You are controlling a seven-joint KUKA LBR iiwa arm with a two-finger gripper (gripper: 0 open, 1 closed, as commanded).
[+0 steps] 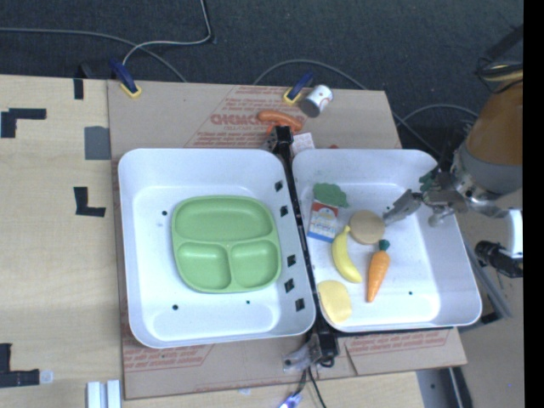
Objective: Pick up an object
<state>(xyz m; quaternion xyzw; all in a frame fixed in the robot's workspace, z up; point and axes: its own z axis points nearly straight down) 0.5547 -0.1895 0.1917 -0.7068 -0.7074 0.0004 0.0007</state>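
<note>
End effector beside tan disc

Two bins sit side by side on a cardboard sheet, the left bin at nine o'clock of the right bin. A divided tray lies in the middle of the left bin. In the right bin a banana lies centrally, with a small carton at its eleven o'clock, a round cookie at one o'clock, a carrot at three o'clock and a lemon at six o'clock. The gripper hangs at the cookie's two o'clock
</note>
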